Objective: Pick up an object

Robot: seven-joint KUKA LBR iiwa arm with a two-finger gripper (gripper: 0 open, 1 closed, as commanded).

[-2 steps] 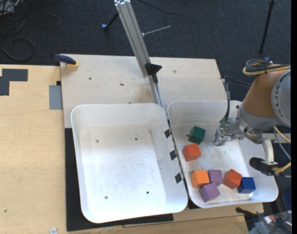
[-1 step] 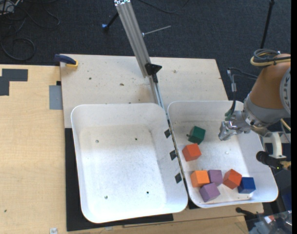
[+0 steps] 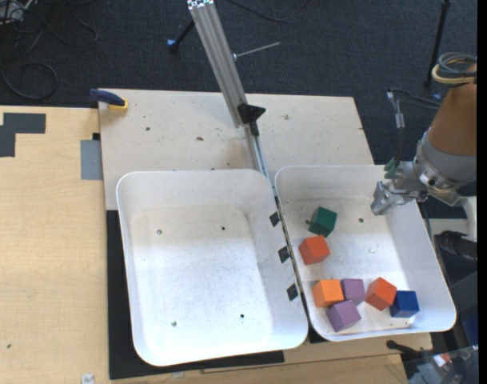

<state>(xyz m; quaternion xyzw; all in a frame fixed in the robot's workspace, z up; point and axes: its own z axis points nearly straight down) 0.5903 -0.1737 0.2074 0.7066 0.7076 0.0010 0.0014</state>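
Observation:
The right bin [image 3: 419, 238] holds several small blocks. A green block [image 3: 324, 220] lies near its middle, with a red-orange block [image 3: 313, 250] just below it. Along the front sit an orange block [image 3: 328, 292], two purple blocks [image 3: 353, 290] [image 3: 343, 315], another red-orange block [image 3: 380, 293] and a blue block [image 3: 405, 302]. My gripper [image 3: 384, 200] hangs over the right bin's upper right part, to the right of the green block and apart from every block. Nothing shows between its fingers.
The left bin [image 3: 131, 206] stands beside the right one, with a divider with black clips [image 3: 281, 253] between them. A slanted metal rail [image 3: 225, 70] rises behind the bins. A blue and yellow clamp [image 3: 109, 98] lies at the bench's back left.

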